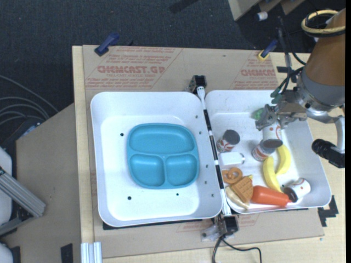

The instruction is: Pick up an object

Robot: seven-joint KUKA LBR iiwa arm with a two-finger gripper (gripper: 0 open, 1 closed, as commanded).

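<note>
Two white bins sit on the bench; the end effector (272,116) hangs over the right bin (241,104), grip state unclear. Directly below it in frame stands a small can (269,148), the nearest candidate.

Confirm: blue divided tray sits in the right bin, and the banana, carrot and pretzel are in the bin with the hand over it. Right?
Not quite. The camera view shows the blue divided tray in the left bin, not the right. The rest holds: banana, carrot and pretzel lie in the right bin, with the hand over it.
</note>
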